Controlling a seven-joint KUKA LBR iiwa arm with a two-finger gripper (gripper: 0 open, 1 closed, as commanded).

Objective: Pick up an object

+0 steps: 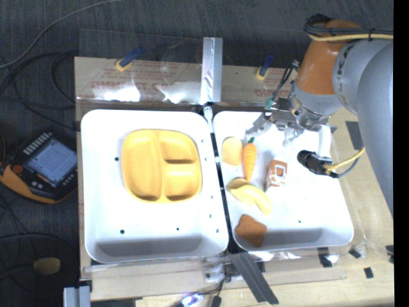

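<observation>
One fixed camera hangs above the bench [89, 69] and looks down at a slant — far enough back to take in both white bins [96, 235], the floor around them, and the arm [358, 62] entering from the right.

The two bins [153, 235] looked like smooth white plastic with a soft sheen. The yellow tray [162, 165] was glossy moulded plastic. The carrot [248, 160] had a matt orange skin. The desk [89, 85] showed pale, bare wood, partly under crinkled clear film [153, 85]. The arm's casing [374, 75] was smooth grey
</observation>
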